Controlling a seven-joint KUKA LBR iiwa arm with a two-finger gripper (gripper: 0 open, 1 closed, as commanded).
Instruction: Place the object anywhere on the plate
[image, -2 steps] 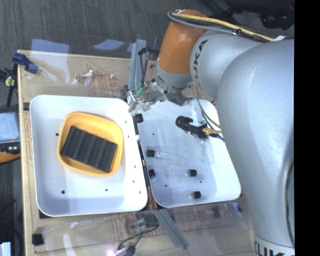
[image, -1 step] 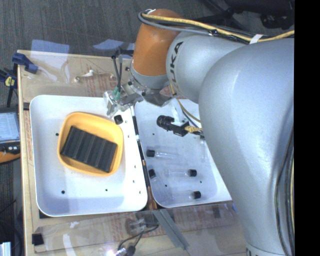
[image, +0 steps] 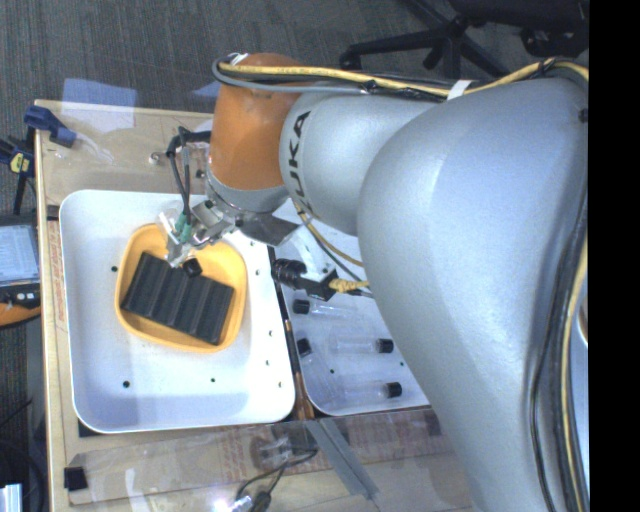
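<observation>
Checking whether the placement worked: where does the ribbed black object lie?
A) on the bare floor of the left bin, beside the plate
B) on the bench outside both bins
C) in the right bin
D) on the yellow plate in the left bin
D: the black object rests on the yellow plate, which sits in the left bin.

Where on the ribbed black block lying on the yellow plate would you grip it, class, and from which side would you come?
Grip the ribbed black block across its short width near the middle, coming straight down from above. It lies flat on the yellow plate, long and narrow, with its ridges running across it, so its two long edges look like the easiest faces to pinch. The gripper hangs above its upper end.
</observation>
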